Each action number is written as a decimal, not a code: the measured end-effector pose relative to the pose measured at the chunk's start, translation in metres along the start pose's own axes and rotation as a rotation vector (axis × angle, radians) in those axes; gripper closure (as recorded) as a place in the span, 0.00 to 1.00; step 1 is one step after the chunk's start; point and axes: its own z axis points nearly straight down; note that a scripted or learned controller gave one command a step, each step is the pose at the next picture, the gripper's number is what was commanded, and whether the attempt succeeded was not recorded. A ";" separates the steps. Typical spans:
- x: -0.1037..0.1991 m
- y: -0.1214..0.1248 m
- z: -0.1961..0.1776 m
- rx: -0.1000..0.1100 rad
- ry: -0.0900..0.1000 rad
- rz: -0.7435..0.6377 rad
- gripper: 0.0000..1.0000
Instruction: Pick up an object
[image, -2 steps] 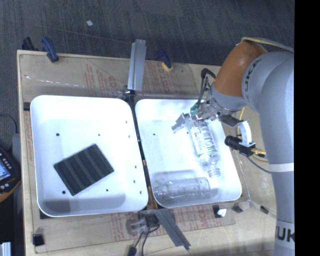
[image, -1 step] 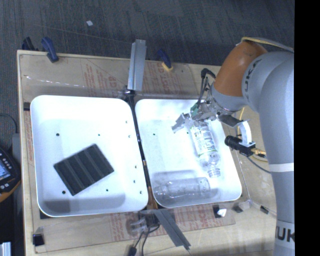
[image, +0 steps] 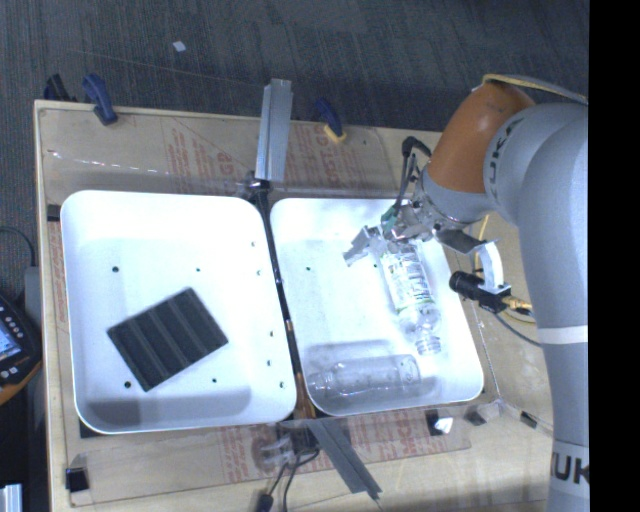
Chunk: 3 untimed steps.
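Right bin, two clear bottles, gripper above

Tabletop: wooden board carrying two white bins, left bin and right bin, edges touching. Blue clamps at far edge. Metal bar upright between bins. Dark device, possibly a pendant, at left margin.

Ridged pad in left bin; two bottles in right bin, pincer above rear one.
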 end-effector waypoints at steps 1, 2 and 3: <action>0.000 0.000 0.000 0.000 0.000 0.000 0.00; 0.000 0.000 0.000 0.000 0.000 0.000 0.00; 0.000 0.000 0.000 0.000 0.000 0.000 0.00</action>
